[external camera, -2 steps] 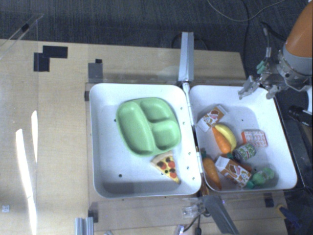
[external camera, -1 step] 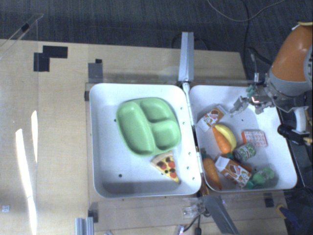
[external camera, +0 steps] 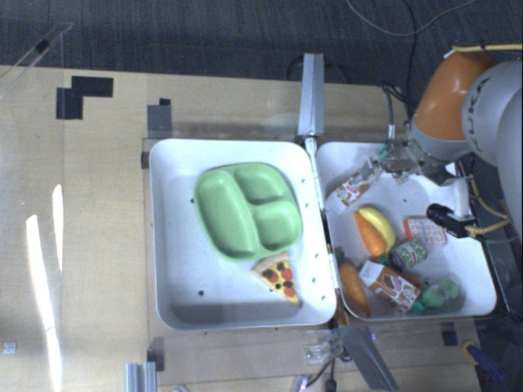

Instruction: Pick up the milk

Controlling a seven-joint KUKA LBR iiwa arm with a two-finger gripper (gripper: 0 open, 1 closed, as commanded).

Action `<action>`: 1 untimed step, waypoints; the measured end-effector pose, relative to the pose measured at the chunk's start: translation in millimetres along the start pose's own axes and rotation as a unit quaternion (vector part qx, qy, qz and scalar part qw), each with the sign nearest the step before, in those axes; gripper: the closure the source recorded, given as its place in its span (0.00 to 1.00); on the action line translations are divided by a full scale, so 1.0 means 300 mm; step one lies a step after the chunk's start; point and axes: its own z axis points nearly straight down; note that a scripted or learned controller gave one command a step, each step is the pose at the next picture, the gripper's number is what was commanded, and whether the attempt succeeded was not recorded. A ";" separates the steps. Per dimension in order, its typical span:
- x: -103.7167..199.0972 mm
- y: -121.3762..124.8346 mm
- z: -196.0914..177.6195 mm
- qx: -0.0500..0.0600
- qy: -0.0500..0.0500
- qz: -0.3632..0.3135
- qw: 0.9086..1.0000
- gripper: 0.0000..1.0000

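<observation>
The milk (external camera: 353, 191), a small white carton with red print, lies tilted in the right bin (external camera: 478, 260) near its upper left corner. My gripper (external camera: 392, 163) hangs over the bin's far edge, just up and to the right of the carton's top end. The grey arm with its orange band (external camera: 445, 96) reaches in from the right above it. Whether the gripper touches the carton cannot be told from this angle.
Also in the right bin are a banana (external camera: 377, 221), a carrot (external camera: 369, 237), a red packet (external camera: 425, 231), a green can (external camera: 409, 254), an orange juice carton (external camera: 392, 287) and a green vegetable (external camera: 441, 294). The left bin (external camera: 176, 243) holds a green divided plate (external camera: 248, 209) and a pizza slice (external camera: 279, 276).
</observation>
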 end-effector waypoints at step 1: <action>0.067 0.072 0.022 -0.001 -0.005 -0.083 0.997 0.00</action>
